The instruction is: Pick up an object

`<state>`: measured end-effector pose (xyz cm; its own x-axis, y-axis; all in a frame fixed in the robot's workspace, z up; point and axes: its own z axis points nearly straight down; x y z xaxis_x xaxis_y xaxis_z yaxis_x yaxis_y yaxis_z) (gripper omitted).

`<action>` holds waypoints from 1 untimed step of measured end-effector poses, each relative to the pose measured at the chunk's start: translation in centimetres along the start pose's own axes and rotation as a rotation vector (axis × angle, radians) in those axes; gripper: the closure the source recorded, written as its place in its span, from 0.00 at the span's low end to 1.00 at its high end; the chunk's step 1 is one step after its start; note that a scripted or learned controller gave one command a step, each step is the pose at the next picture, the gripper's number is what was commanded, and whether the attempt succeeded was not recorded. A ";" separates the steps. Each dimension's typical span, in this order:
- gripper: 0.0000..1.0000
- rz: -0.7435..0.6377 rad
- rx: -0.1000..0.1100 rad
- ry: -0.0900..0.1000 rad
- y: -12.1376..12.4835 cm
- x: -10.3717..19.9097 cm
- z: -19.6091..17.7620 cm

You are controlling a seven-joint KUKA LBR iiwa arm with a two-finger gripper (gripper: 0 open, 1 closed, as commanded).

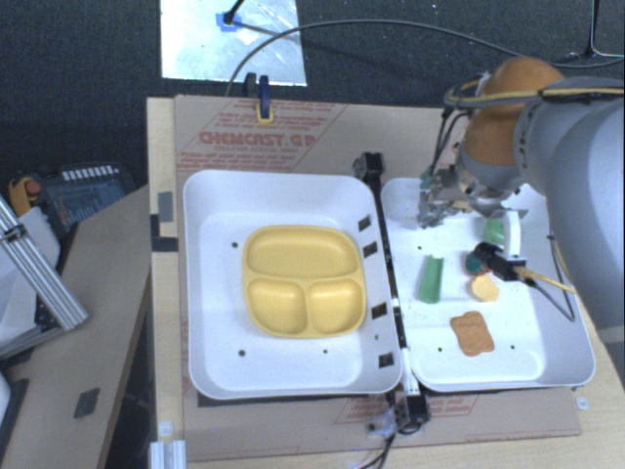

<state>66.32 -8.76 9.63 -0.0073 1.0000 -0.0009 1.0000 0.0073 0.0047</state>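
arm [576, 154] cut off by right edge; covers far-right corner of right bin [527, 369]. light green item [495, 231] partly hidden behind wrist, shape n/c. gripper [436, 210] small + blurred, detail unreadable. aluminium rail [39, 272] cut off at left edge.

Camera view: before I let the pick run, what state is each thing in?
tool, low over the far end of the right bin, touching no object
green block, lying flat in the right bin
yellow piece, lying loose, right of the green block
brown biscuit, lying flat, nearest the camera
pale green piece, partly hidden by the arm
yellow tray, flat, open side up, in the left bin
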 end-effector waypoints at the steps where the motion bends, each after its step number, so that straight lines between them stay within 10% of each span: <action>1: 1.00 0.002 -0.004 0.000 0.3 0.3 -6.5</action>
